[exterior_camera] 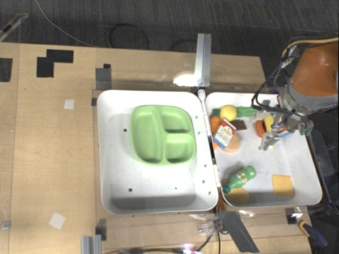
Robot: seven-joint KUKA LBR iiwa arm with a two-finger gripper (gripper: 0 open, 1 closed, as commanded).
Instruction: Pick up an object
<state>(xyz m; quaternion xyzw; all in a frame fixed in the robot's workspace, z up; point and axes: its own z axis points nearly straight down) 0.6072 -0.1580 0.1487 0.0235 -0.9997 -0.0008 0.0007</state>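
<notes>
Whether our jaws are parted or closed we cannot tell; they hover in the right bin, beside the orange-and-yellow toy, nothing visibly gripped.

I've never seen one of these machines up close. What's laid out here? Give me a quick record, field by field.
left bin: shallow white bin holding a green divided plastic tray
right bin: shallow white bin with small items
items in right bin: yellow lemon-shaped toy, green bottle with yellow label, yellow-orange square block, red-and-white small carton
arm: grey with orange band, reaching in from the right
end effector: over the right bin's upper part
held object: none visibly between its fingers
</notes>
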